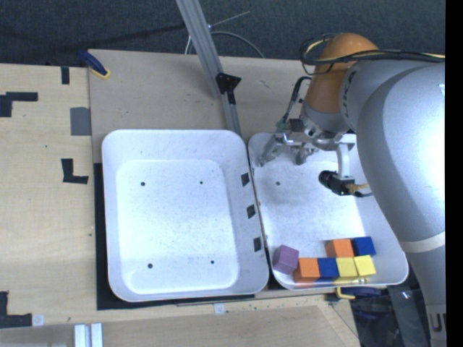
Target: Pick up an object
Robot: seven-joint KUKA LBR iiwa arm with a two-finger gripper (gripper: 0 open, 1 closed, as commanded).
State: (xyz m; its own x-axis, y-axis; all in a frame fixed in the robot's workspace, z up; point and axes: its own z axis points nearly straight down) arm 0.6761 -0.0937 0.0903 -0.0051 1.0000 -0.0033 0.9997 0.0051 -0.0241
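Arm (pixel 394 150): grey, bulky, comes in from the right and covers the right bin's right rim; its lower part is cut off by the frame edge.
Orange band (pixel 340 71): sits above the wrist, at the far end of the right bin.
Gripper (pixel 286 150): hangs over the far left corner of the right bin; its metal fingers (pixel 269 152) point down and to the left and appear spread apart, though the view here is small and cluttered. Nothing shows between them.
Black part (pixel 334 181): a dark fitting with cable just right of the gripper; what it is cannot be made out.
Right bin (pixel 304 208): shallow, white; its middle floor is bare and the blocks are all gathered along the near rim.
Purple block (pixel 286 257): at the near left corner of the right bin, slightly tilted, just beside the orange one.
Orange block (pixel 309 267): touching the blue block (pixel 327 267) on its right.
Yellow blocks (pixel 355 267): two side by side, ending the near row.
Back row: a second orange block (pixel 339 249) and a second blue block (pixel 363 246), touching the near row.
Blocks and gripper: well apart, at opposite ends of the bin.
Left bin (pixel 173 215): white, four small dark dots on its floor.
Metal pole (pixel 206 45): slants from the top edge down to the gap between the bins; its top is cut off.
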